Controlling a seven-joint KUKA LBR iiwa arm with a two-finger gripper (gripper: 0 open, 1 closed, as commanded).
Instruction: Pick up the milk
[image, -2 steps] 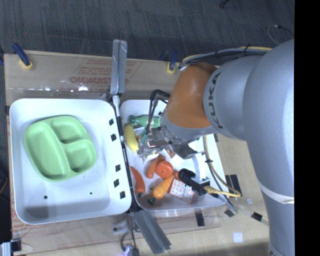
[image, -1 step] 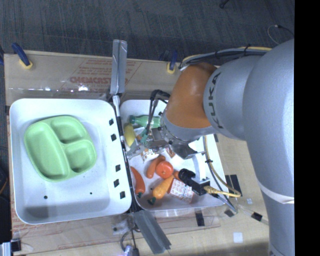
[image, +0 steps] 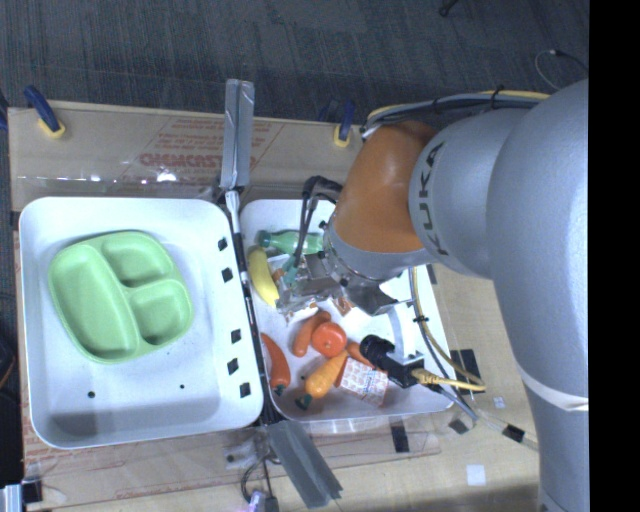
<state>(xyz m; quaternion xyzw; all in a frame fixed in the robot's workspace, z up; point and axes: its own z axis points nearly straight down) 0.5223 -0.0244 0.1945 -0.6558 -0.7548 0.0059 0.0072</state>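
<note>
Both bins (image: 40, 400) are white. The divided tray (image: 120, 293) in the left bin is pale green. The right bin holds a yellow banana (image: 263, 277), an orange-red tomato (image: 329, 339), orange carrots (image: 303, 336) and a red-and-white patterned carton (image: 363, 382). The arm (image: 500, 190) is grey, banded orange.

A divided tray (image: 120, 295) is set in the left bin (image: 60, 420). In the right bin (image: 262, 215), a banana (image: 263, 276) lies by the left wall, with a carton (image: 364, 381) near the front, right of a carrot (image: 325, 376).
</note>
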